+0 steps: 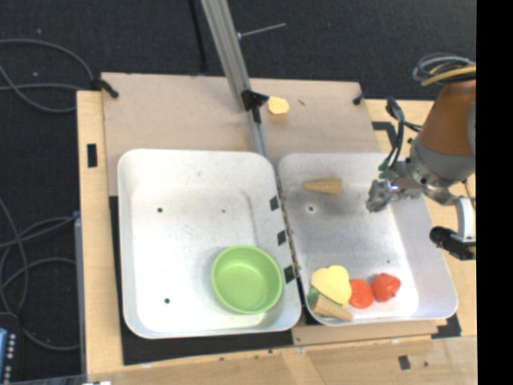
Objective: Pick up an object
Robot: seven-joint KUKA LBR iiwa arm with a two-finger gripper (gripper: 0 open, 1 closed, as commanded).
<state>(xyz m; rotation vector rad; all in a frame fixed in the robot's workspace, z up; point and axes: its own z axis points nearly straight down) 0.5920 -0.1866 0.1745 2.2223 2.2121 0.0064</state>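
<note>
My gripper [377,197] hangs over the right bin [417,239], near its upper right part, below the orange band of the arm. A tan cone-shaped piece [323,186] lies in that bin to the gripper's left, apart from it. At the bin's front sit a yellow object [332,283], two red objects [375,289] and a tan wedge [333,310]. A green bowl [247,278] rests in the left bin [160,239] at its front right.
A metal pole [228,46] rises from behind the bins, clamped at the seam between them. A small yellow piece [278,106] lies on the bench behind the bins. Cables trail on the dark floor at left.
</note>
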